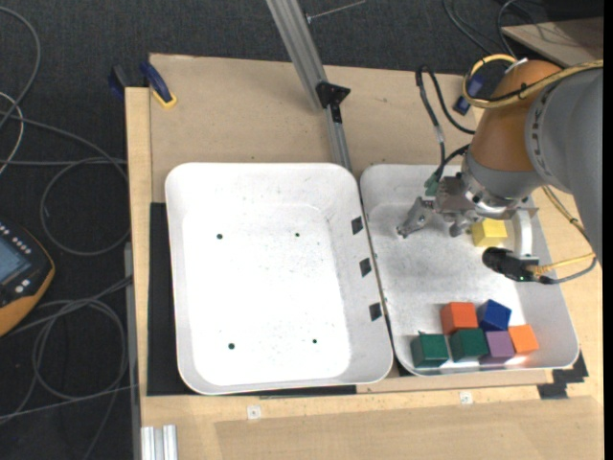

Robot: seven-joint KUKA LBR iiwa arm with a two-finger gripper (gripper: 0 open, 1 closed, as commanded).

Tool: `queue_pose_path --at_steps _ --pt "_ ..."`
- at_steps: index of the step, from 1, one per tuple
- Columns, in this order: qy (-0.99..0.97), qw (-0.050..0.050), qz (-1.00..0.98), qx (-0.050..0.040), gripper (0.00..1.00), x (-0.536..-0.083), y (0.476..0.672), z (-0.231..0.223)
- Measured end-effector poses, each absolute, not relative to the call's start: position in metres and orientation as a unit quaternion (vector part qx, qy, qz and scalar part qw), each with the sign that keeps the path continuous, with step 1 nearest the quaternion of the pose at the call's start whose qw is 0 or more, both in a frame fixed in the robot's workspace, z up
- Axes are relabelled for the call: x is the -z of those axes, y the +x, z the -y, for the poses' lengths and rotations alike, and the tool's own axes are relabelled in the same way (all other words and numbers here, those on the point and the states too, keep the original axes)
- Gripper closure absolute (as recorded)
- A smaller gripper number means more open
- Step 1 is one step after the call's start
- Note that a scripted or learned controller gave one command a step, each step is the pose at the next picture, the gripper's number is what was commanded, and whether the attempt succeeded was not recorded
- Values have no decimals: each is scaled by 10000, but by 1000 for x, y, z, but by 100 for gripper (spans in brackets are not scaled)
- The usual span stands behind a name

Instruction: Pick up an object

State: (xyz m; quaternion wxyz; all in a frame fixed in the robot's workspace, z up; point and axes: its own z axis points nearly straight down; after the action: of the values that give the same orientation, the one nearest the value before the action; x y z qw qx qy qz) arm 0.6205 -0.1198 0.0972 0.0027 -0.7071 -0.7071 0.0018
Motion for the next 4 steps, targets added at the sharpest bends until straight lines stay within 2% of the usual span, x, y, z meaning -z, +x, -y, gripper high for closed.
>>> queue_pose_path --at_steps 1,3,4 --pt "-7070 -2 7072 6 100 -111 623 120" --pt "-7068 -34 7074 23 100 -216 612 120" --pt "-7065 -37 7077 25 100 -271 614 120"
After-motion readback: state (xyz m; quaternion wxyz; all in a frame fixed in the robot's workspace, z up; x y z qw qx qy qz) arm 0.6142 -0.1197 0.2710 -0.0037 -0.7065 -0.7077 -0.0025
